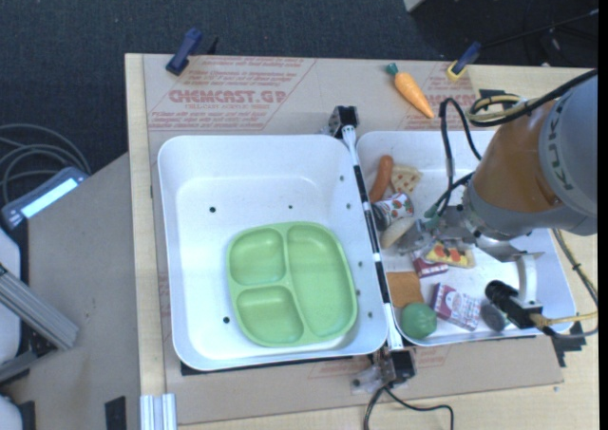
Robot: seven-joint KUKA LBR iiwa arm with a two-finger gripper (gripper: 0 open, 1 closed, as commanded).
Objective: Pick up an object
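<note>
Now | end effector (429, 229) reaching low into right bin (560, 271) among toys, positioning to grasp; grip state: cannot tell | green tray (290, 281) lying in left bin (190, 229)

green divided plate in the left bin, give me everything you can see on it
The green plate is pale lime, looks like matte plastic, with a rounded-rectangle outline and a raised rim. Low ridges split it into three compartments: two smaller ones on the view's left, one long one on the right. All three hold nothing. It lies flat, right side up, turned slightly askew, on the floor of the left white bin, toward the near side and close to the divider between the bins. It touches nothing but the bin floor.
</note>
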